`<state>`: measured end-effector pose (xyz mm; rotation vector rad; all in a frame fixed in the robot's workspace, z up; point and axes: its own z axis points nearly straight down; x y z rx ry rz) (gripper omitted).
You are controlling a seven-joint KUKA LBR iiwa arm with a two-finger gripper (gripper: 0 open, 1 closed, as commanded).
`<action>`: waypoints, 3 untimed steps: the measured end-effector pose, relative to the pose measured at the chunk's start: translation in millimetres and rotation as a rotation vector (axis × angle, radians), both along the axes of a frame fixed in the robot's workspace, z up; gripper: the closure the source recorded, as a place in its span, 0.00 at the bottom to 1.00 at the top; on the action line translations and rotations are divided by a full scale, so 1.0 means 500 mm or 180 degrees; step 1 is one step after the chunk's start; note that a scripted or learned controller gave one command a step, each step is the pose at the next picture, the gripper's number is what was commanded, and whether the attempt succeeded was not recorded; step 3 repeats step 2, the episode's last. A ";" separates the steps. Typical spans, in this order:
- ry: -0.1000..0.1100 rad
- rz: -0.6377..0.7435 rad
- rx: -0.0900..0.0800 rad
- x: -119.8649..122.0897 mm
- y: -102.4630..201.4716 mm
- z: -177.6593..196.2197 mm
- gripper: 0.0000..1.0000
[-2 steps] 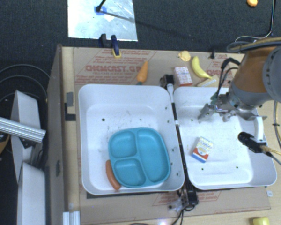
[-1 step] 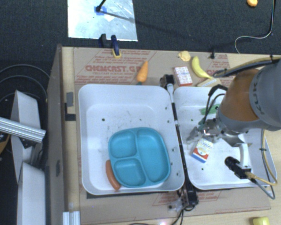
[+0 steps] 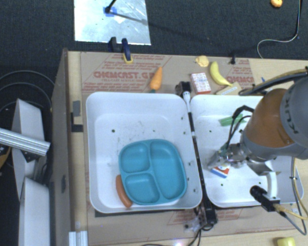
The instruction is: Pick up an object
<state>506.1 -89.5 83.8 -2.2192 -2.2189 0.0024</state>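
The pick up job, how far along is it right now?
Done: the arm has reached down into the right bin, with its gripper low over a small red, white and blue item on the floor. In hand: nothing visibly held. Left: grasping and lifting something. The blue divided plate and the sausage lie in the left bin, away from the gripper.

A divided plate (image 3: 153,170) lies in the left bin (image 3: 105,111), a sausage (image 3: 123,191) just beside it.

Blue divided plate (image 3: 153,171), white bins (image 3: 103,118), orange carrot (image 3: 155,79), yellow banana (image 3: 217,75)
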 end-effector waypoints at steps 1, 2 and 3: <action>-0.0018 0.0009 0.0001 0.006 0.002 0.021 1.00; -0.0049 0.0041 0.0006 0.040 0.144 0.212 1.00; -0.0049 0.0041 0.0006 0.040 0.144 0.212 1.00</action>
